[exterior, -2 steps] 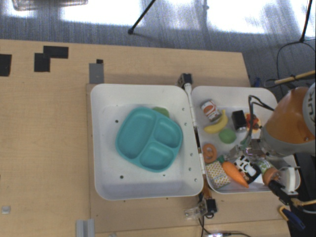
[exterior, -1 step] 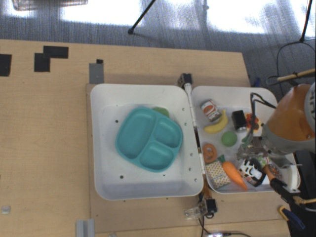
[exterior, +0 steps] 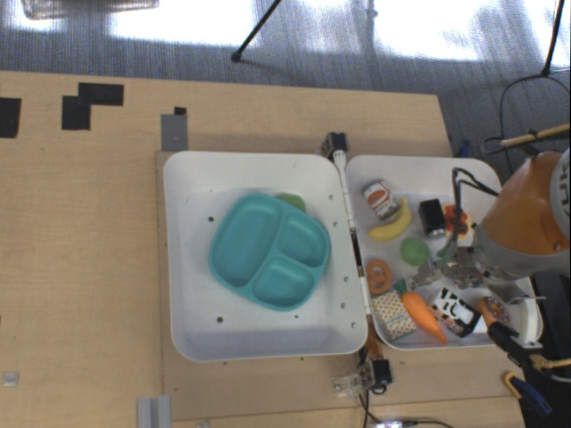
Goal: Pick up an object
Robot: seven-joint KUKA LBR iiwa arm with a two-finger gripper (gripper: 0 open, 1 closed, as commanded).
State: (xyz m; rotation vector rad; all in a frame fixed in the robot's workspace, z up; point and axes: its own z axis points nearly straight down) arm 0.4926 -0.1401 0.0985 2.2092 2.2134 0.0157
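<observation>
Two white bins are sitting side by side on the table [exterior: 80, 266], and the work of picking is, as far as I can judge, only just getting under way. The left bin [exterior: 183, 328] is holding a teal divided plate [exterior: 270, 251], lying flat and a little askew, with something green [exterior: 290, 201] peeking out from behind its far edge (too hidden to name). The right bin [exterior: 357, 172] is carrying the clutter: a small can [exterior: 380, 199] lying near the far left corner, a banana [exterior: 393, 226] just beside it, a black block [exterior: 432, 217], a green round object [exterior: 413, 251], an orange ring-shaped piece [exterior: 379, 275], a checkered block [exterior: 393, 315] and a carrot [exterior: 422, 316] touching or nearly touching it, and a black-and-white item [exterior: 455, 308] near the front edge.

The arm [exterior: 526, 217] is reaching in from the right and hanging over the right bin's near right portion, its orange band covering much of what lies below. The end effector [exterior: 449, 266] is appearing as a blurred metallic cluster between the green round object and the black-and-white item; whether it is open or closed I cannot tell, and nothing is visibly caught in it.

Every object is seemingly resting on a bin floor, so no lift is showing yet. My judgement is that the approach is in hand, while choosing a target, closing on it and raising it clear are all remaining to be done
</observation>
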